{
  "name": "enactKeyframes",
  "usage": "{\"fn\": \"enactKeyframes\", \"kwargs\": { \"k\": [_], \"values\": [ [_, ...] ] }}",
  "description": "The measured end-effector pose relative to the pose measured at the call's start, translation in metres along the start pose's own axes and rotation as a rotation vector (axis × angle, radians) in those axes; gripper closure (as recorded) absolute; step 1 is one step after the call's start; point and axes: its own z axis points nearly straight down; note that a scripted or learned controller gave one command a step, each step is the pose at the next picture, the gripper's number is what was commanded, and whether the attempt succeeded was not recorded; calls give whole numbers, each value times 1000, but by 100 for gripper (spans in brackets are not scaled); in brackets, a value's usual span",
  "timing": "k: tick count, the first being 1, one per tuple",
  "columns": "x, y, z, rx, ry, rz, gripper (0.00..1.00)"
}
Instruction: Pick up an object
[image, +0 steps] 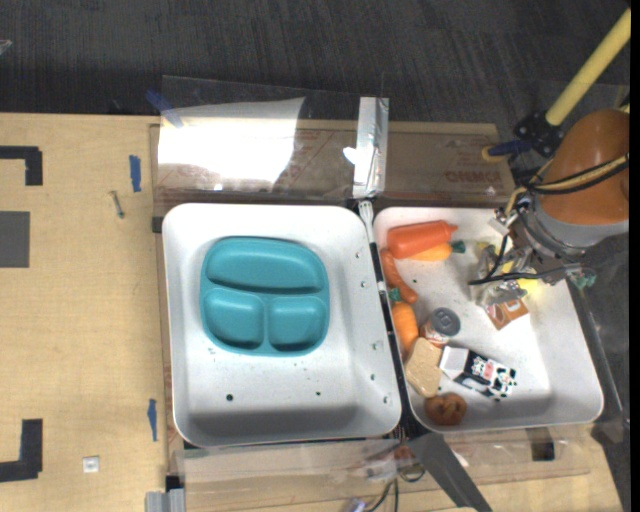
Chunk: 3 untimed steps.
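The small brown block (508, 311) lies in the right bin (575, 395) just below the tool (505, 272), and I cannot tell the tool's state.

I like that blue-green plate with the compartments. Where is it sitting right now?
The teal divided plate lies in the left white bin, toward its back, across the divider from the carrot in the right bin.

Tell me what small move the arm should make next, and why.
Probably lower straight down: the gripper hangs in the right white bin over a small brown block, and nothing visibly sits between its fingers. Whether they are open, I can't tell.
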Motion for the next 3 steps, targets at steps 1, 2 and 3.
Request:
{"fn": "enactKeyframes", "kwargs": {
  "k": [1, 2, 3],
  "values": [
    [-46, 29, 13, -3, 10, -180, 100],
    [-69, 41, 13, -3, 9, -271, 100],
    [-95, 73, -88, -4, 7, -358, 100]
  ]
}}
